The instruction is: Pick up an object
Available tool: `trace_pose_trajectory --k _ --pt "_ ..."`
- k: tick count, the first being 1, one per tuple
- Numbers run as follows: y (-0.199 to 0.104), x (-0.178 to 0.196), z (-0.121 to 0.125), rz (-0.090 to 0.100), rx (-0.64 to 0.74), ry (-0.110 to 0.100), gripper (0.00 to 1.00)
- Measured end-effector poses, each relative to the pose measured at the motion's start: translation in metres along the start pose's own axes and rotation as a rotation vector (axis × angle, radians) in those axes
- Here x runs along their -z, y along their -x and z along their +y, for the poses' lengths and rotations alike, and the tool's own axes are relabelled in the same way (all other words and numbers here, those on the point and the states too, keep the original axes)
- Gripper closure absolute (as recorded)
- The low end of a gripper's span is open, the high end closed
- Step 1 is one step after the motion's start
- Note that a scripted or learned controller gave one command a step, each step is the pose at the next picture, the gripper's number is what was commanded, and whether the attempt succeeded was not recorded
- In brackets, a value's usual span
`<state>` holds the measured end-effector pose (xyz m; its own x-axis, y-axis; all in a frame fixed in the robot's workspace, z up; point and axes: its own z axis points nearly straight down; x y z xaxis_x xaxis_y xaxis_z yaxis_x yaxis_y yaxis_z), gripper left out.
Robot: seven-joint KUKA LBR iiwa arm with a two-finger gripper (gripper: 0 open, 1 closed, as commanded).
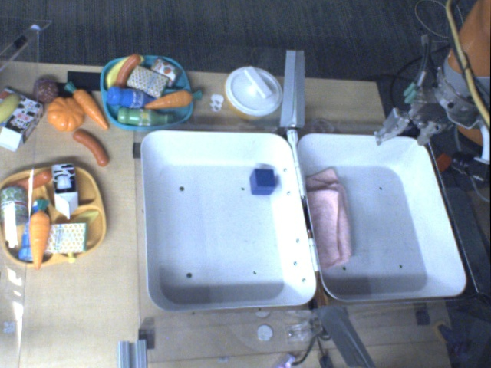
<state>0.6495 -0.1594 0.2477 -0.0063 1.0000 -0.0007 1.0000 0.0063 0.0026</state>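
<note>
Two shallow white bins sit side by side on the wooden bench, the left bin (165, 282) and the right bin (430, 274) touching along their inner rims. A small blue cube (263, 181) rests on the floor of the left bin, toward its far right part, near the dividing rims and apart from every wall. A pink folded cloth (330, 215) lies in the right bin, stretched along its left wall and just beside the shared edge. The gripper (404, 126) hangs at the far right corner of the right bin, over its rim, well apart from both the cube and the cloth; its two fingers are spread, with nothing between them. Behind it the arm's wrist shows the orange band (463, 33) near the picture's right side. Beyond the bins, a white round lid (254, 88) on a yellow bowl stands beside an upright grey metal post (291, 89). To the left, a blue bowl (147, 90) holds toy food, including an orange carrot and a blue bottle. A toy pumpkin (64, 114) and a toy sausage (91, 146) lie on the bench (119, 198) near it. Nearer the left edge, a yellow tray (52, 215) holds more toy food, among it a carrot and small cartons.
</note>
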Motion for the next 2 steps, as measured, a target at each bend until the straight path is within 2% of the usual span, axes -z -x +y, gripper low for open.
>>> trace_pose_trajectory --k 1,2 --pt "-0.079 -0.105 -0.032 0.001 0.064 -0.002 0.00" --pt "-0.069 -0.155 -0.064 0.000 0.145 0.015 0.00"
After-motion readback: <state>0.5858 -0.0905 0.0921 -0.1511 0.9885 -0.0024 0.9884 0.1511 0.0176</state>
